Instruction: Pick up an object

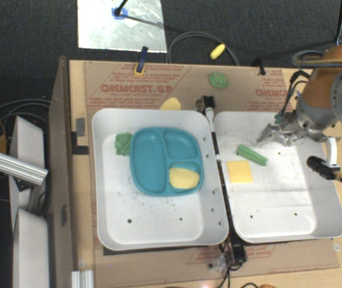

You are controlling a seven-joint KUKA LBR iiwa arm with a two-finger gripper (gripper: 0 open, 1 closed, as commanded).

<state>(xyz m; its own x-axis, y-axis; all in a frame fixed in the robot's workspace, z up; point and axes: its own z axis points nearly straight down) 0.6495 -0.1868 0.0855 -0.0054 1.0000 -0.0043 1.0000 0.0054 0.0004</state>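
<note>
Two shallow white bins sit side by side on a cardboard-topped bench. The arm comes in from the right & ends over the back part of the right bin.

The gripper hangs low over that bin's floor, near its back wall. Its fingers look spread wide w/ nothing between them, though they are small in the view, so that's approx.

Task things in the right bin:
- green stick: lies flat on the bin floor at a slant, just below-left of the gripper, apart from it.
- yellow square: flat on the floor just below the stick, near the bin's left wall. Whether the two touch can't be told.

The left bin holds a teal divided plate, roughly centred. A yellow lump rests in the plate's front-right compartment. A green leafy piece lies on the bin floor against the plate's left edge.

Outside the bins: a pale yellow item sits on the cardboard right behind the left bin's back rim. A green round item lies further back on the cardboard, well apart from both bins.
</note>
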